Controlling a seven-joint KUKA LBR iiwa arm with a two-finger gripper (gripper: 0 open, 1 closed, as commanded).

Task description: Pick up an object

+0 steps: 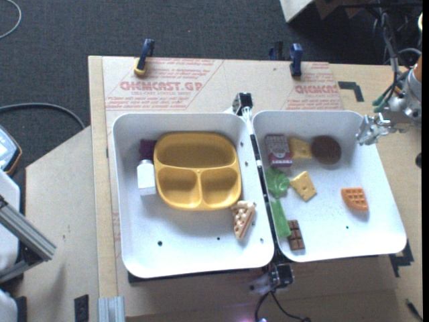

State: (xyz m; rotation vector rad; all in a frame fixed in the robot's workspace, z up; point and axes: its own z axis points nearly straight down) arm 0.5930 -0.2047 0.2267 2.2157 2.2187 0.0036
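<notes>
The hand point(369, 130) hovers at the right white bin's point(392, 210) upper right rim (its spread I cannot tell), and the round dark brown cookie point(326, 149) lies just left of it, inside that bin's top edge.

Single fixed camera, mounted above the tabletop point(201, 79) and directed downward at a slant. Both white bins are framed whole: left bin point(134, 247) and right bin point(382, 227), side by side at mid-frame. Dark floor point(67, 19) is seen beyond the far edge. The scene is viewed from moderate distance; the arm point(409, 99) is cut by the right border
</notes>
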